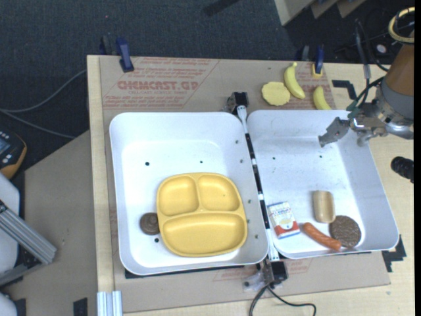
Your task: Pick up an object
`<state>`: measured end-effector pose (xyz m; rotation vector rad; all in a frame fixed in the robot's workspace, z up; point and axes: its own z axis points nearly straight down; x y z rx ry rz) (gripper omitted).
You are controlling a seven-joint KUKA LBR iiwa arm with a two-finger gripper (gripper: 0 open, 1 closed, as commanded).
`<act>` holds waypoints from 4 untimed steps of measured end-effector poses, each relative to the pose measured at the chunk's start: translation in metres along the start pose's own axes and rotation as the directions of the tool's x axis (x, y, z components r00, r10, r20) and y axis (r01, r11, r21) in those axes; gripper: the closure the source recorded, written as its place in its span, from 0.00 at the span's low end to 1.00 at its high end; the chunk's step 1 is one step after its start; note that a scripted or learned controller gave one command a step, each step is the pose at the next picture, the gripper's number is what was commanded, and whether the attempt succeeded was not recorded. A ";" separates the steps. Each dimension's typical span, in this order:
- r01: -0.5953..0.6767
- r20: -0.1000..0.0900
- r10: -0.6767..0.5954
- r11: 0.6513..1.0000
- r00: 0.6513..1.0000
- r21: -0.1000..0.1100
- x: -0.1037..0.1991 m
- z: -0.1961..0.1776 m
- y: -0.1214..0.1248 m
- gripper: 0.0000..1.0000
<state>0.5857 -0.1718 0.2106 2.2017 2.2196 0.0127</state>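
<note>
My gripper [346, 135] hovers over the far right part of the right bin [296, 150], reaching in from the right edge. Its fingers [333, 132] are spread open and hold nothing. Well in front of it, near the bin's front wall, lie a tan bread piece [323, 206], a round brown patty [345, 230], an orange sausage [321, 236] and a small white-and-red carton [283, 218]. The left bin [131, 143] holds a yellow divided plate [200, 214], with a small brown disc [150, 224] touching its left side.
Outside the bins, on the board behind the right bin, lie two bananas [294, 81] [321, 98] and a yellow round piece [275, 93]. A black hinge strip [252, 170] runs between the two bins. Blue clamps [123, 54] sit at the board's far edge.
</note>
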 end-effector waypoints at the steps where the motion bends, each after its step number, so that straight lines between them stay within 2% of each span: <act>1: -0.011 -0.009 0.011 1.000 1.000 0.029 -0.006 0.093 -0.068 0.00; 2: -0.008 -0.009 0.008 1.000 1.000 0.023 0.020 0.127 -0.093 0.00; 3: -0.009 -0.005 0.009 1.000 1.000 0.015 0.019 0.114 -0.091 1.00; 4: -0.002 -0.003 0.002 1.000 1.000 0.006 0.063 0.020 -0.045 1.00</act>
